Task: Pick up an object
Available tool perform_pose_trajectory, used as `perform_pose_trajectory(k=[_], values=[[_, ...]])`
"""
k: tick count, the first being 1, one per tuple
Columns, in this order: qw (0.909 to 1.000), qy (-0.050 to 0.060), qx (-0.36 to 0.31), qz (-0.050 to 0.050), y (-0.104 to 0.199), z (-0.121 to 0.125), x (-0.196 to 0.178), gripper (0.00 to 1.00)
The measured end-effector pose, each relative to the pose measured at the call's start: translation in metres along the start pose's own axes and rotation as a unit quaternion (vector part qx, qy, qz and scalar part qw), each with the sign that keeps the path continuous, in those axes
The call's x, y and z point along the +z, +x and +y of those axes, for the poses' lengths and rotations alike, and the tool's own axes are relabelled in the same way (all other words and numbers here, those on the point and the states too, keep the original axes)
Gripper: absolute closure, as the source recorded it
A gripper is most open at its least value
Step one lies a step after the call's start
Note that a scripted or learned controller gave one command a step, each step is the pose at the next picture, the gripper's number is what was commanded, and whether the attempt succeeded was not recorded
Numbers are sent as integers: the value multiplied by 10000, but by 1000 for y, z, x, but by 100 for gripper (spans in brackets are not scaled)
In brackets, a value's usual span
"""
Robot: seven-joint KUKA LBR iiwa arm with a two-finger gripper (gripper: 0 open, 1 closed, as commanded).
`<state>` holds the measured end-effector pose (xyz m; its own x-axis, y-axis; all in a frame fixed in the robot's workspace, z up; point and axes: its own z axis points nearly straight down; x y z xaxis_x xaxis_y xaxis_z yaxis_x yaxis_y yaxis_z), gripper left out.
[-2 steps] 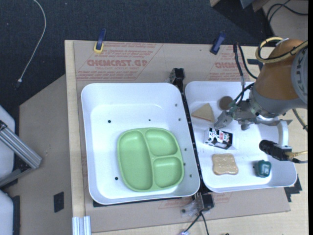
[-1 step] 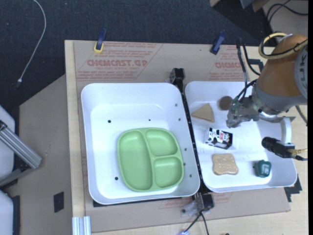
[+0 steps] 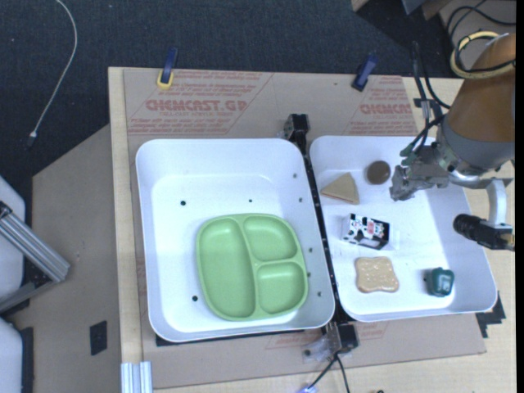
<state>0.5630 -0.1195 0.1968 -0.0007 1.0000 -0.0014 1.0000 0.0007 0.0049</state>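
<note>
The right bin (image 3: 467, 301) holds several small objects: a tan wedge (image 3: 342, 189), a brown round piece (image 3: 377, 172), a black-and-white patterned item (image 3: 366, 230), a toast-like slice (image 3: 376, 275) and a small teal object (image 3: 440, 282). My gripper (image 3: 403, 185) hangs over the upper part of this bin, just right of the brown round piece and apart from it. Nothing shows between its fingers.
The left bin (image 3: 164, 170) carries a green divided plate (image 3: 250, 265). A black clamp (image 3: 296, 125) sits at the top of the seam between the bins. The arm's orange band and grey wrist (image 3: 483, 113) crowd the right bin's upper right corner.
</note>
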Motion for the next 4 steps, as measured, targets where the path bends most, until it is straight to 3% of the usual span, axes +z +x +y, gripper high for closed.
perform_pose_trajectory(k=[2,4], values=[[10000,-2,-1,-1,-1,3,-72,100],[10000,33,-25,17,95,10,-67,100]])
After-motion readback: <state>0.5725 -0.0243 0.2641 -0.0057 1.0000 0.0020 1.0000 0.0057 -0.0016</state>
